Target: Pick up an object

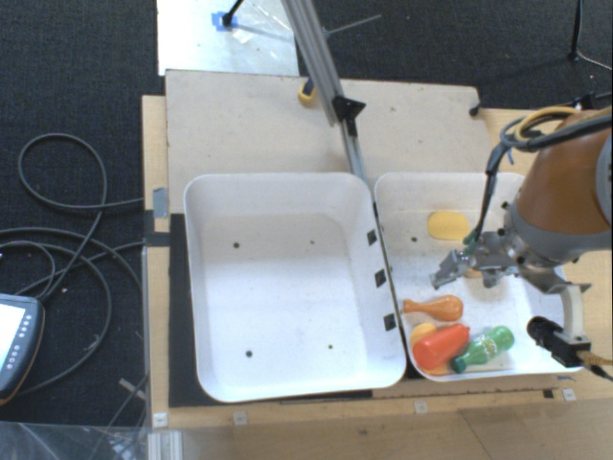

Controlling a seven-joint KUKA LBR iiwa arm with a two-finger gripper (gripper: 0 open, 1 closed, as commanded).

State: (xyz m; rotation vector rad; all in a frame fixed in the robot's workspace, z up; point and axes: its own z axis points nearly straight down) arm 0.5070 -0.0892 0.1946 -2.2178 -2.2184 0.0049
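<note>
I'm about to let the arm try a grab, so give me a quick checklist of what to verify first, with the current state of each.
1. Things to grab lie in the right bin: ok.
2. Tool is above the right bin: ok.
3. Tool carries nothing: ok.
4. Tool finger opening: cannot tell.
5. Yellow piece lies apart from the others: ok.
6. Green bottle has room around it: not ok, it touches the red pepper.

Both bins, the left bin [287, 286] and the right bin [412, 214], are plain white with small dark dots. The right one holds a yellow piece [447, 224], an orange gourd-shaped toy [436, 307], a red-orange pepper [441, 344] and a green bottle [484, 348]. The arm's band [570, 195] is orange.
</note>
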